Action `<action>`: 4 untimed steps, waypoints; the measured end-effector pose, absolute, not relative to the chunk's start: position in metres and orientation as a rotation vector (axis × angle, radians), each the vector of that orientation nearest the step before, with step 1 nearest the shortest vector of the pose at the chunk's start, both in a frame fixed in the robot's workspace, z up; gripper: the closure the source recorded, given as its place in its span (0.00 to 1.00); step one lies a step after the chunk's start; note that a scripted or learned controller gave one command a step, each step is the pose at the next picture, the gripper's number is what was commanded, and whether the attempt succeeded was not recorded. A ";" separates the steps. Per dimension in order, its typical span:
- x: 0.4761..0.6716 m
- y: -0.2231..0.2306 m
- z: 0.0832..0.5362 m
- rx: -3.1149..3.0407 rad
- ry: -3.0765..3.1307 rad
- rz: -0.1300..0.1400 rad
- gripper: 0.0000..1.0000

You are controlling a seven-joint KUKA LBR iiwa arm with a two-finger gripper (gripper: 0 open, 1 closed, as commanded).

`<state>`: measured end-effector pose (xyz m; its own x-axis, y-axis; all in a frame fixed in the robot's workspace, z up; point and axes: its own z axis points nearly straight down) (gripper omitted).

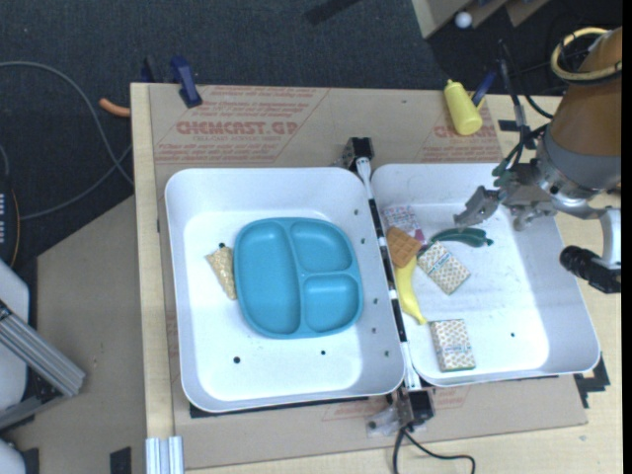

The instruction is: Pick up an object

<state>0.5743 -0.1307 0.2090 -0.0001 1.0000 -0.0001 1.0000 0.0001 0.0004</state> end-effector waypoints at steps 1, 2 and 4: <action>0.637 -0.161 0.107 2.222 2.222 -0.002 0.00; 0.613 -0.139 0.084 2.223 2.224 -0.002 0.00; 0.603 -0.155 0.085 2.224 2.222 -0.001 0.00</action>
